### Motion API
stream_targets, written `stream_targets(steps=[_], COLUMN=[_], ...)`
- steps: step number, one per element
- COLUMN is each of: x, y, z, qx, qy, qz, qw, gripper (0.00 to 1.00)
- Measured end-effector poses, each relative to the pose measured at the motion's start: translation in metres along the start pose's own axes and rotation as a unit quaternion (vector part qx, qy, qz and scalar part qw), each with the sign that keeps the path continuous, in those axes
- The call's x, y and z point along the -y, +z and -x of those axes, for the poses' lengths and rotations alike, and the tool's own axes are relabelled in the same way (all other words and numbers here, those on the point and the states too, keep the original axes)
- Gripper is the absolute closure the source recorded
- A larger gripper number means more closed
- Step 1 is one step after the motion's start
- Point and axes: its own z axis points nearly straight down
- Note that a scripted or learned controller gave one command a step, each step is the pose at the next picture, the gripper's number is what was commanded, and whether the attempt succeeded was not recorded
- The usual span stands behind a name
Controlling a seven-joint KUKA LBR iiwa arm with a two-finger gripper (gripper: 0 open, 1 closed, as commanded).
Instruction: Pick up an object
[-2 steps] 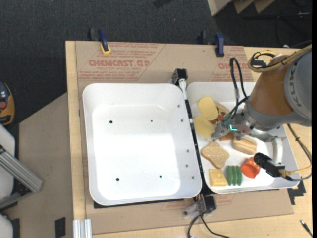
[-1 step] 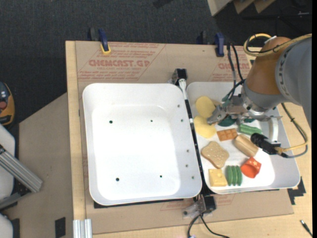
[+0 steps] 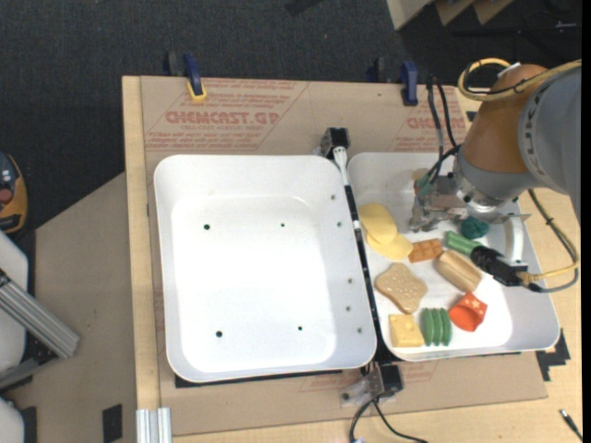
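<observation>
Toy food clustered in the right bin (image 3: 540,326): yellow piece (image 3: 380,229), bread slice (image 3: 401,287), green pod (image 3: 435,326). Claw (image 3: 427,218) lowered at the pile's twelve o'clock, just beside the yellow piece; grip state impossible to tell. Arm (image 3: 517,137) bent in from three o'clock, covering the bin's upper part.

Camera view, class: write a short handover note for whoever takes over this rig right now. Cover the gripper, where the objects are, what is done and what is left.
Gripper: low over the right bin, near its upper left part; nothing seen between its fingers.
Objects, all in the right bin: yellow piece, cracker, bread slice, cheese cube, green vegetable, red piece, tan roll, green piece.
Left bin: holds none of these.
Done: no pick seen.
Left: grasp one object and lift it.
</observation>
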Motion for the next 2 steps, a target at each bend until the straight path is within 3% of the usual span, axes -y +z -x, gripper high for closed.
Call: stream_targets(steps=[1, 2], x=[0.0545, 0.053], y=[0.0134, 0.0136], z=[-0.0073, -0.0068], qx=[0.001, 0.001], qy=[0.0, 0.0], qz=[0.0, 0.001], qw=[1.0, 1.0], gripper=[1.0, 0.0])
